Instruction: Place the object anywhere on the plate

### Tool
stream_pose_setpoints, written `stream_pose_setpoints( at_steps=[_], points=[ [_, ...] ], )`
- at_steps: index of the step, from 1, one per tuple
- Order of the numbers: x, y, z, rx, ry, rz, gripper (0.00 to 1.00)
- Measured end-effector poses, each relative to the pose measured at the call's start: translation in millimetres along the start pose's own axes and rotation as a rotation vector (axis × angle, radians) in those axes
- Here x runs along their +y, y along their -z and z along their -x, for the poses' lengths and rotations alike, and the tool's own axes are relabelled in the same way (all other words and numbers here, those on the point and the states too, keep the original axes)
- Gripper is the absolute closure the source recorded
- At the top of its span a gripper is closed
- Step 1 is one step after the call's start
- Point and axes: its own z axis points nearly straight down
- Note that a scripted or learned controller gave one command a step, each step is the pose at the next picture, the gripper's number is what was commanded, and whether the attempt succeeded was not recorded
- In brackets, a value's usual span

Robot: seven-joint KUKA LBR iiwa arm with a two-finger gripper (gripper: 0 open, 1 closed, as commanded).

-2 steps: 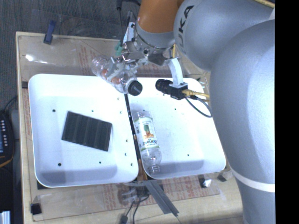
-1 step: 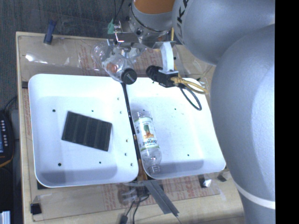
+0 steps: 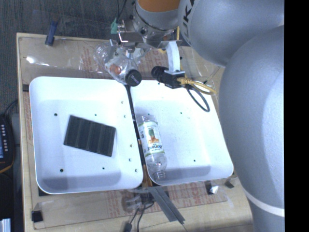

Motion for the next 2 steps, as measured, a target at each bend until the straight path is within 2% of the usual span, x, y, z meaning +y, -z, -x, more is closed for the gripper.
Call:
stream_pose_setpoints(
  at_steps=[1,2],
  points=[
    [-5.0,-54.5,-16.0,0.003,-0.047,0.001,1.00],
    [-4.1,-49.7,-16.3,0.000,-0.041,-0.008,1.00]
  ],
)
